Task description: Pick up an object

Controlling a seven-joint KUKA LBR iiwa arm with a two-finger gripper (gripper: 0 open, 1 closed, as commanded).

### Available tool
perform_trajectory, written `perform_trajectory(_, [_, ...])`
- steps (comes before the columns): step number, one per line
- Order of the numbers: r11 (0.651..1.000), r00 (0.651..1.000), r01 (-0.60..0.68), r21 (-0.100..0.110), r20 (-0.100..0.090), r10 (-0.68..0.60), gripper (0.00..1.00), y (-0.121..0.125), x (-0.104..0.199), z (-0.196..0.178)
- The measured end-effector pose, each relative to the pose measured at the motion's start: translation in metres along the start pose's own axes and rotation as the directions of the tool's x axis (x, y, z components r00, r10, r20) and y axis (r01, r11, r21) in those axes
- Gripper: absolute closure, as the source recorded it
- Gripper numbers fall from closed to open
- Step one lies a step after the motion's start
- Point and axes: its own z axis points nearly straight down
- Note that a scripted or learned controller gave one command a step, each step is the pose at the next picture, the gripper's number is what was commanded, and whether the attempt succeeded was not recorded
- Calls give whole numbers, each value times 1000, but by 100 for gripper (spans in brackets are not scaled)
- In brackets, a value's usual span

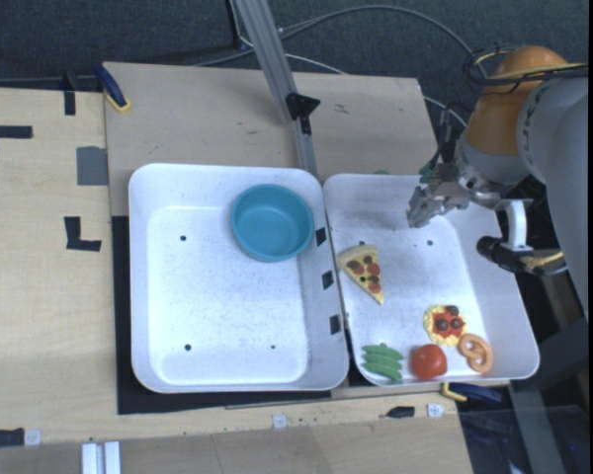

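My gripper [422, 213] hangs over the far part of the right bin [499, 294], with nothing seen between its fingers. A pizza slice [363, 271] lies near that bin's left wall, below and left of the gripper. At the bin's near end lie a green bean pod [381, 360], a red tomato [428, 361], a small round pizza-like piece [444, 322] and a pretzel [475, 352]. A blue bowl [271, 222] sits in the far right corner of the left bin [178, 294].
A slanted grey metal pole [272, 57] crosses the bench behind the bins and ends between them. The arm's grey body and orange band [509, 107] fill the right side. Cables run over the dark floor at the back.
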Motion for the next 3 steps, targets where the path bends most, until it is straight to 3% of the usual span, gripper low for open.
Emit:
perform_trajectory(2, [1000,1000,-1,-4,1,1,100,-6,0,-109])
perform_trajectory(3, [1000,1000,3,0,-1,-3,100,-5,54,-97])
